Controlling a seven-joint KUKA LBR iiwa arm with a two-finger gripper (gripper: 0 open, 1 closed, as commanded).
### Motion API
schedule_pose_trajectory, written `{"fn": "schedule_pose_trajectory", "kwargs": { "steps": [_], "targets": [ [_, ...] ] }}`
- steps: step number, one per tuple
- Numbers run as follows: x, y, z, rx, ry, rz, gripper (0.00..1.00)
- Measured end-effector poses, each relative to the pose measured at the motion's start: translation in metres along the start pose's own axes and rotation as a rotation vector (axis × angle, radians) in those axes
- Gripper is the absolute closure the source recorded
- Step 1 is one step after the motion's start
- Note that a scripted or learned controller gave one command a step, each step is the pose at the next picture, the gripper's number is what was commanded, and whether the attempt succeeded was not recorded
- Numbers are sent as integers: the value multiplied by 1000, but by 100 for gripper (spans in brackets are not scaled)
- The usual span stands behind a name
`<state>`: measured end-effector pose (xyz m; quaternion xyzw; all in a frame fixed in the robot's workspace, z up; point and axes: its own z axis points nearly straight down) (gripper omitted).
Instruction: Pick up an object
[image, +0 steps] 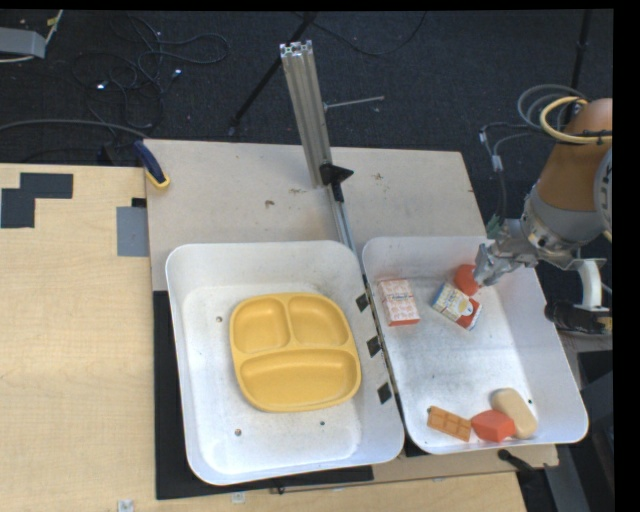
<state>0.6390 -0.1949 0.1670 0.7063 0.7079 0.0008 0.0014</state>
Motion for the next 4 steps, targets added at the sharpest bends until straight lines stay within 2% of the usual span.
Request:
{"fn": "schedule_pose_trajectory", "kwargs": {
  "steps": [1, 2, 4],
  "targets": [
    [-1, 1, -52, -1, -1, 0, 100],
    [45, -8, -57, 6, 3, -2, 100],
    [146, -52, -40, 9, 3, -3, 100]
  ]
}}
